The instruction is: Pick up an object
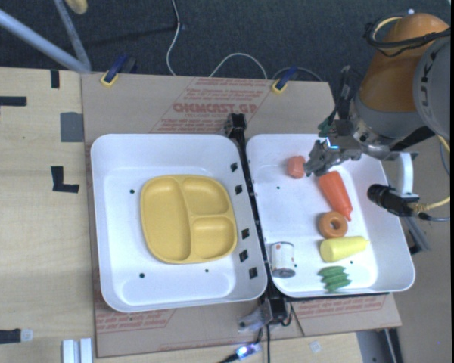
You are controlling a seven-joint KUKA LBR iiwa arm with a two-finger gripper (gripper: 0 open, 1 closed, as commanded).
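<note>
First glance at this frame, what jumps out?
The big yellow divided plate lying alone in the left bin, then the grey and orange arm reaching in from the right. The gripper sits low over the right bin, between a small pink-red piece and the carrot. Below those lie an orange ring, a yellow piece, a green item and a small white can.
</note>
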